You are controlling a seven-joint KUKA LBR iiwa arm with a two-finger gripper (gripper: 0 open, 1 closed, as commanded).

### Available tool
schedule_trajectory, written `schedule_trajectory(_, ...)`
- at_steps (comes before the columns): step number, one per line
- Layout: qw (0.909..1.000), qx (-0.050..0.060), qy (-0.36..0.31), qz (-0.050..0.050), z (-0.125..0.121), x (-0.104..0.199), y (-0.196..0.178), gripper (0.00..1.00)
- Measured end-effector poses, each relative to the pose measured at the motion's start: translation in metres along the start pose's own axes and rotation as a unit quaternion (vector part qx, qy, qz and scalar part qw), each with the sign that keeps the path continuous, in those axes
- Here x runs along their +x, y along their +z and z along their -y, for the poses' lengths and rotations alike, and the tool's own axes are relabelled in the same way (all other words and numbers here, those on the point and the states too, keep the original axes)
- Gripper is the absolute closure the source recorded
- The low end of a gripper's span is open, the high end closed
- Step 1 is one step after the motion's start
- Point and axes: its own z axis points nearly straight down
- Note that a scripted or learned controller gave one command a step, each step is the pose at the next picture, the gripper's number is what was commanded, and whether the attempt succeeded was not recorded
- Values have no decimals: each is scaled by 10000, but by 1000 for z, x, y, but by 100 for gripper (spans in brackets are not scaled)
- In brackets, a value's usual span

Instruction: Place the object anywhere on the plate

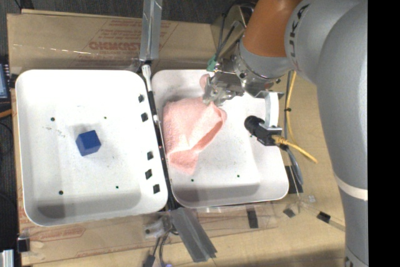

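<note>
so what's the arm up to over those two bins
The grey arm with the orange band reaches in from the right, its gripper down at the upper corner of a crumpled pink cloth in the right white bin. Whether it has a hold on the cloth is not clear. A small blue cube sits alone in the left white bin.

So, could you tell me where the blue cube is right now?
The blue cube sits alone in the left bin, left of its centre, well apart from the pink cloth in the right bin.

Pink plate [190, 131] tilted, far edge hidden
</note>
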Motion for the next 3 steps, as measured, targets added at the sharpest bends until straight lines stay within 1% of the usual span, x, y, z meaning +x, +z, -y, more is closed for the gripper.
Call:
schedule_trajectory(1, 10000, 6, -47, 3, 0, 2, 20, 100)
schedule_trajectory(2, 9784, 8, -2065, 2, 1, 46, 18, 100)
schedule_trajectory(3, 9166, -12, -3997, 15, -4, 99, 12, 100)
